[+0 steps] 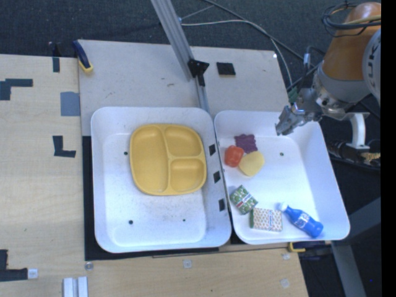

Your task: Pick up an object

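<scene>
Hovering over the right bin [328,166] near its 12 o'clock rim, the end effector [286,126] hangs above bare white floor, and nothing is visibly held; whether it is open or closed I cannot tell. Below it, 6 objects lie in this bin. A purple piece [245,142], an orange-red piece [233,156] and a yellow piece [252,163] cluster toward 9 o'clock, touching one another. A green packet [243,199] and a patterned carton [267,219] sit toward 7 o'clock. The blue bottle [303,220] lies flat at 6 o'clock, its long axis running from 10 to 4 o'clock, white cap pointing to 10. The left bin [102,166] holds 1 yellow divided plate [167,159].
</scene>
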Robot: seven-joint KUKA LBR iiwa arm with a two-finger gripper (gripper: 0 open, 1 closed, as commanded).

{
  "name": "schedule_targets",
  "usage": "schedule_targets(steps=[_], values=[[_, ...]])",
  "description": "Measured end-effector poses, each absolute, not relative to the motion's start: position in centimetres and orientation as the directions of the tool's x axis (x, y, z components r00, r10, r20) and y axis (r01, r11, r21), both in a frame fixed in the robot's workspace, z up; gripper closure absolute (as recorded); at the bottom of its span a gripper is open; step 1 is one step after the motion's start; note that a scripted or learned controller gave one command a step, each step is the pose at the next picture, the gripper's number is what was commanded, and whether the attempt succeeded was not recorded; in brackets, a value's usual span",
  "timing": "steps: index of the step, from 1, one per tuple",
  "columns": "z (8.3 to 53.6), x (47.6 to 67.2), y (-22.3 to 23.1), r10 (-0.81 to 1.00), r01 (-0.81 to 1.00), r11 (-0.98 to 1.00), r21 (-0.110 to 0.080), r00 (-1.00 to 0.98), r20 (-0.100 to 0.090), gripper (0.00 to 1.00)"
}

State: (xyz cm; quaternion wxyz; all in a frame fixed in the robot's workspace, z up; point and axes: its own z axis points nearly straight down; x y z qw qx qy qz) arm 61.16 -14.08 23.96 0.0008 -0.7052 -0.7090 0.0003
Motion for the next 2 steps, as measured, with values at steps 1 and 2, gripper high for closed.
schedule_targets(steps=[1,2], values=[[23.4,62.2,-8.0,1.0,1.0,0.007,-0.001,-0.007,0.001,1.0],[24.1,62.0,-2.2,1.0,1.0,0.007,-0.001,-0.007,0.002,1.0]])
